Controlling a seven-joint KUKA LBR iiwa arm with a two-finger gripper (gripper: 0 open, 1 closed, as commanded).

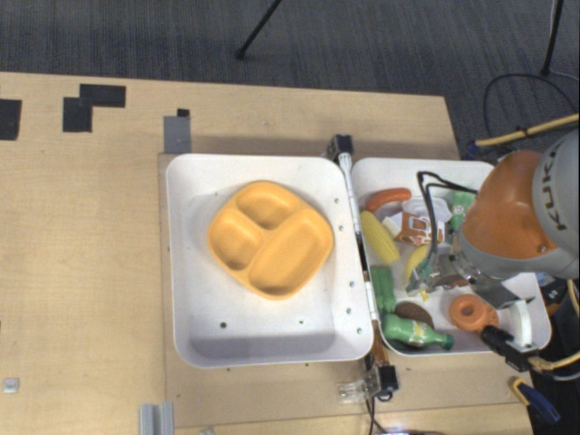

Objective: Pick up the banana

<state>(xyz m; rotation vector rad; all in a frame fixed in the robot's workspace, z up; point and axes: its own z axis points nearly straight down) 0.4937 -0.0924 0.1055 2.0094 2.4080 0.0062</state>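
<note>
Over the right bin (535, 329), my gripper (433, 275) hangs low.
Its tip sits beside the banana (416, 261); whether my grip is apart or together, I cannot tell.

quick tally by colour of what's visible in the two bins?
Yellow: 3, divided plate, corn, banana
Green: 2, bottle, pod
Orange: 1, ring
Red: 1, sausage
Total: 7 visible; the arm hides others.
</note>
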